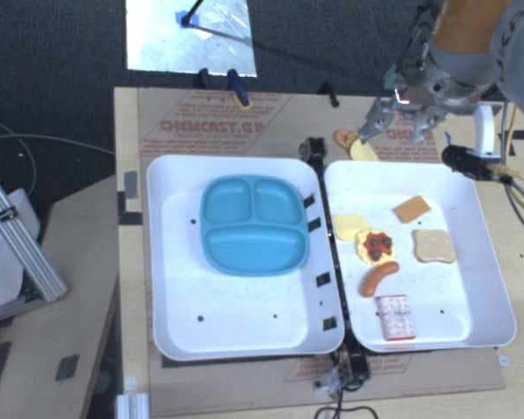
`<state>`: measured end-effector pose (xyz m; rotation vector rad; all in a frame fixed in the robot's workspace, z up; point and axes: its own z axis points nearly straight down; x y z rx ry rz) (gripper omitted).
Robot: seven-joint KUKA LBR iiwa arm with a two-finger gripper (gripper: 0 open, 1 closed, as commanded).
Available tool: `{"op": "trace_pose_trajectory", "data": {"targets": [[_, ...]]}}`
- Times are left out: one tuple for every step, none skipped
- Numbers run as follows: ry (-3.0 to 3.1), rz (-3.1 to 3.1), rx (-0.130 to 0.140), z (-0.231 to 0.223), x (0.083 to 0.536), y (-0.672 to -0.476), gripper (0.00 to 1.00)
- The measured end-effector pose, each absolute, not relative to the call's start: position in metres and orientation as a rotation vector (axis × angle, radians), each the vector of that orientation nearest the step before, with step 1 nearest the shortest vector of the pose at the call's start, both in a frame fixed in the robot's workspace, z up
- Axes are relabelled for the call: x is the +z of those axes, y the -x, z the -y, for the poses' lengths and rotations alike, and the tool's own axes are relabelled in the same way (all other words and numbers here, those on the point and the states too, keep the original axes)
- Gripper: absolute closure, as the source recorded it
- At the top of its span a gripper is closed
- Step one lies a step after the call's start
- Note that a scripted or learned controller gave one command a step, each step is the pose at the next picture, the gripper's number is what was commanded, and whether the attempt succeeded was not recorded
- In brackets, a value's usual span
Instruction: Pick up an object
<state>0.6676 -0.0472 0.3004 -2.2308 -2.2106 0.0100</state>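
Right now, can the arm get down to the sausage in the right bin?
Probably yes. The sausage lies flat and apart from the neighbouring food, nothing over it, and the gripper hangs above the right bin's far edge.

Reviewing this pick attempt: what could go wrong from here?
The gripper sits high over the right bin's far rim, so a straight descent may strike the rim. The yellow slice lies outside the bin and looks thin, hard to grasp. The egg, sausage and yellow disc crowd together, so one may get nudged.
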Motion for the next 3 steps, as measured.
{"op": "trace_pose_trajectory", "data": {"targets": [[2.219, 2.215, 0.010, 0.063, 0.176, -0.666, 0.00], [2.222, 2.218, 0.004, 0.100, 0.101, -0.667, 0.00], [2.224, 2.216, 0.003, 0.132, 0.083, -0.613, 0.00]]}}
